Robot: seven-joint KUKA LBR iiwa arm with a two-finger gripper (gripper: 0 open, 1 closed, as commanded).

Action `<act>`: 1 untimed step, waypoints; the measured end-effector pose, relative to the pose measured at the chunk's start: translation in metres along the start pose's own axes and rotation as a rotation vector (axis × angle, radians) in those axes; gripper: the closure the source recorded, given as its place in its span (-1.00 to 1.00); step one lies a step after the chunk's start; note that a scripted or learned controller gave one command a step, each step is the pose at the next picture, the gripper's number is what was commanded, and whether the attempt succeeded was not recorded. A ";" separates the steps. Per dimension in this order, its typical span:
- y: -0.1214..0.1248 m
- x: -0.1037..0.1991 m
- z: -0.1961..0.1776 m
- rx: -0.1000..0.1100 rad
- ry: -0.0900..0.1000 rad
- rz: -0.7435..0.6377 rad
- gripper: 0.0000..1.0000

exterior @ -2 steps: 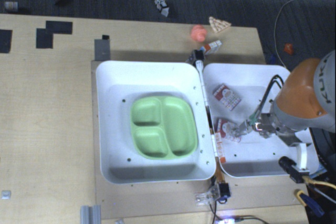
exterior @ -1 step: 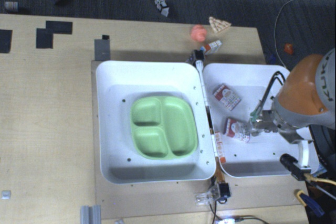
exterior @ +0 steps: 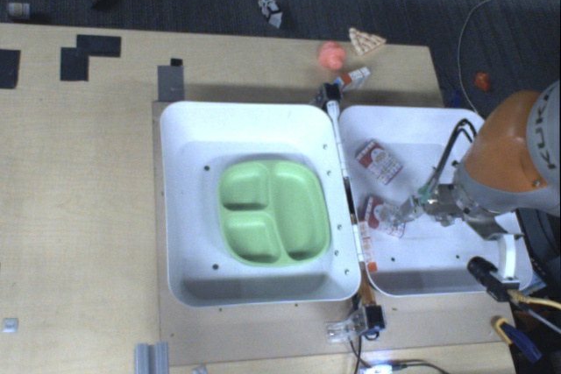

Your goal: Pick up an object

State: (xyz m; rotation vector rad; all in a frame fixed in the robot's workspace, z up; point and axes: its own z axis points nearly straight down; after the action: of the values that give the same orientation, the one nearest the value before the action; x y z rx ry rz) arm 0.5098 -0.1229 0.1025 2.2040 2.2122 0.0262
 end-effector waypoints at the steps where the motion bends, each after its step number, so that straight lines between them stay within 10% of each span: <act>1: 0.110 0.019 0.015 0.009 0.000 -0.001 -1.00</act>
State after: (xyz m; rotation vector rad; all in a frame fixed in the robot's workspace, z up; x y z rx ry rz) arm 0.6205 -0.1037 0.0903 2.2066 2.2181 0.0163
